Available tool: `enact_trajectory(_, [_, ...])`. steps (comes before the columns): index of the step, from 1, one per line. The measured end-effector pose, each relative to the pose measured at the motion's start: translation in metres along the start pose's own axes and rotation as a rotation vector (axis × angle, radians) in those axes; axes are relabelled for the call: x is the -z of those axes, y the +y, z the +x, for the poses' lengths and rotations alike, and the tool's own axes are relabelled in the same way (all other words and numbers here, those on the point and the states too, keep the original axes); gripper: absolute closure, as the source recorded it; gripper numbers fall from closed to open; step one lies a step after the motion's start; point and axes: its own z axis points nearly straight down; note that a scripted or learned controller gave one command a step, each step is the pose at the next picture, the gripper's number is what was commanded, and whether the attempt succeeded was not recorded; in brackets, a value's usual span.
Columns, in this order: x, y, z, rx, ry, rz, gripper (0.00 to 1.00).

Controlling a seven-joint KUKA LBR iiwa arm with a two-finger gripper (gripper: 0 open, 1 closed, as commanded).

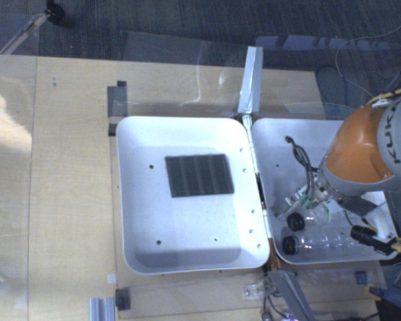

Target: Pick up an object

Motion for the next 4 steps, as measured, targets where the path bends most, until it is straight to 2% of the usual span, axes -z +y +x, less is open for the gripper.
enact_trajectory(1, [0.013,0.004,-0.002,-0.001,-0.008,-0.011,1.00])
enact_trajectory(2, [0.066,-0.031,-0.006,-0.258,-0.001,-0.004,1.00])
enact_trajectory(3, [0.064,-0.032,-0.005,-0.258,0.002,0.002,0.00])
enact_trajectory(4, [0.036,-0.055,-0.050,-0.431,0.016,0.004,0.00])
